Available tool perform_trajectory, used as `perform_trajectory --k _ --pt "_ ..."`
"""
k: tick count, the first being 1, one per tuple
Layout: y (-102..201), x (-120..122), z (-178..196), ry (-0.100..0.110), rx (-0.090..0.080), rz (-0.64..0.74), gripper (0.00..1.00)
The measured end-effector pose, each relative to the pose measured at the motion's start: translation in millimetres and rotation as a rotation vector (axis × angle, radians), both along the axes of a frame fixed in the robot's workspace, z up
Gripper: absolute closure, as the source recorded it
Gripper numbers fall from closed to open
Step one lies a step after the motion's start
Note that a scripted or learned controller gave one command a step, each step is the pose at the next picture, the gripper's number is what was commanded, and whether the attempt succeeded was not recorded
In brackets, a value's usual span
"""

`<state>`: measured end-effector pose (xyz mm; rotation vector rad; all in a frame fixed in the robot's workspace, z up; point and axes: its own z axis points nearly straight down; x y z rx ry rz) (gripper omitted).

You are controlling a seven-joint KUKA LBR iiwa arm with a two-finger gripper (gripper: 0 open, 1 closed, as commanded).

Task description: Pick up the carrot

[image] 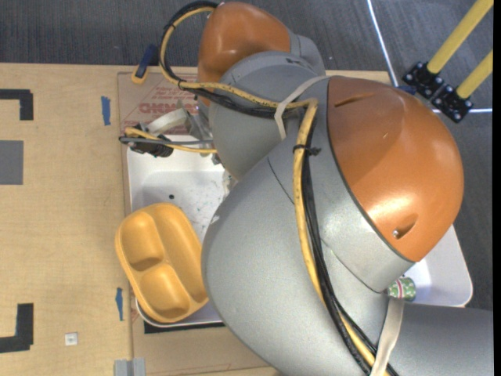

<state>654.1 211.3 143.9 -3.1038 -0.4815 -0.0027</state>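
Here, arm [329, 233] looming over the white bins.
A yellow two-compartment tray [159, 261] leans on the left bin's [168, 182] rim; the tool's state cannot be told.

Fixed overhead camera, slanted down on bench [55, 210], arm [313, 233] looming close

Two-compartment tray [160, 261] at bin's [168, 182] near-left corner, overhanging rim; arm [313, 233] above bin, right of tray.

the grey arm [313, 233] covers the white bins [168, 186], perhaps beside a yellow tray [160, 261].
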Motion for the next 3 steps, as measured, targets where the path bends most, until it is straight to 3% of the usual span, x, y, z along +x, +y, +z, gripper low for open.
perform_trajectory --k 1,2,3 --pt "-48.3 -45.5 -58.6 0.004 -0.001 -0.01 0.0" --pt "1.2 -90.0 -36.5 0.006 0.0 0.108 0.0" --pt "0.8 -90.0 -36.6 0.006 0.0 0.108 0.0"
